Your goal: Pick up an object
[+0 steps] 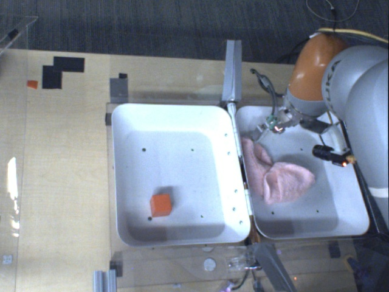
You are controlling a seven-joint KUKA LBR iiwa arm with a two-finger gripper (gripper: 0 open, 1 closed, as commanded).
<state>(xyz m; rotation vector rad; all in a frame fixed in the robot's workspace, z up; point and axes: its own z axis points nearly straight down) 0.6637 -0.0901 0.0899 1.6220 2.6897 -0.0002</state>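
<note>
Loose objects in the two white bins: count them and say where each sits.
2. An orange block lies in the left bin, near its front-left corner. A pink cloth lies crumpled in the right bin, against its left wall. The cloth could hide something smaller.

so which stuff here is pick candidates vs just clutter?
Job:
- orange block in left bin
- pink cloth in right bin
- gripper above the right bin's far end

Lying about:
- black pieces on the bench, far left
- small orange tag beside them
</note>
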